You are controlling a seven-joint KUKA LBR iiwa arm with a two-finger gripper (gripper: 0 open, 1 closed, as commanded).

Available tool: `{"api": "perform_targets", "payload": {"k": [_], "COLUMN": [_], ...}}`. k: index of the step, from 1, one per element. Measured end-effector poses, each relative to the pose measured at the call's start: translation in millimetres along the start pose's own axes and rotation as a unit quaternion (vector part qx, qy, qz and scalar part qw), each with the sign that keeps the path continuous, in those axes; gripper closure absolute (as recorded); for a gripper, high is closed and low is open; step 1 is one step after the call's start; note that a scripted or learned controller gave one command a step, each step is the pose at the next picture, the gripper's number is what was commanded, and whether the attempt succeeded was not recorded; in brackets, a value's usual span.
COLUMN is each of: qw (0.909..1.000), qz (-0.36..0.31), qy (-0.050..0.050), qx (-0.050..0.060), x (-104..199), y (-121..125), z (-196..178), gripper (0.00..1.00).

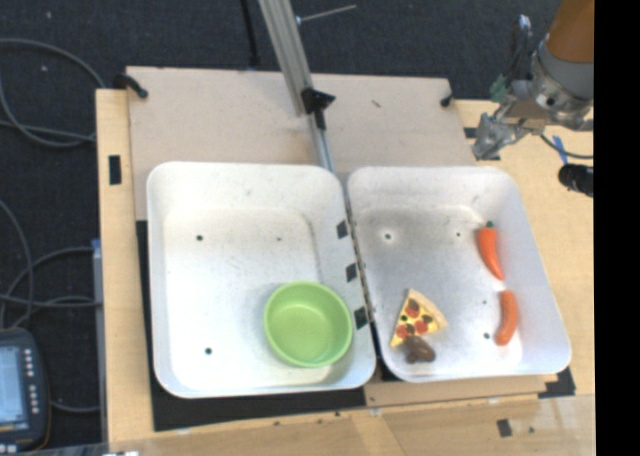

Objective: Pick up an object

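The right bin (pixel 420 194) holds a toy pizza slice (pixel 417 317) near its front, with a small brown lump (pixel 419 350) just below it. Two orange carrot-like pieces lie along its right side: one upper (pixel 489 251), one lower (pixel 507 317). A green bowl (pixel 307 323) sits in the front right corner of the left bin (pixel 200 214). My gripper (pixel 492 136) hangs at the upper right, beyond the far right corner of the right bin, above the bench and apart from every object. Nothing shows between its fingers.
A slanted aluminium post (pixel 290 44) rises from the bench behind the seam between the bins. Cables lie on the dark floor at left, and a small screen device (pixel 20 384) sits at the lower left. Bare bench board (pixel 220 114) runs behind the bins.
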State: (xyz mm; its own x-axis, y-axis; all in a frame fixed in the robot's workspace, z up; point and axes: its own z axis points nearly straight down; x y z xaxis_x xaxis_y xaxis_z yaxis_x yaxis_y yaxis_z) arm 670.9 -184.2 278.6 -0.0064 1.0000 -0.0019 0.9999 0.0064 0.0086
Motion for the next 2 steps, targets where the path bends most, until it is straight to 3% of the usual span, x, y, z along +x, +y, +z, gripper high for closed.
{"api": "perform_targets", "payload": {"k": [2], "qw": [1.0000], "qz": [0.001], "qy": [0.000], "qx": [0.005], "x": [85], "y": [-52], "z": [26], "gripper": [1.00]}}
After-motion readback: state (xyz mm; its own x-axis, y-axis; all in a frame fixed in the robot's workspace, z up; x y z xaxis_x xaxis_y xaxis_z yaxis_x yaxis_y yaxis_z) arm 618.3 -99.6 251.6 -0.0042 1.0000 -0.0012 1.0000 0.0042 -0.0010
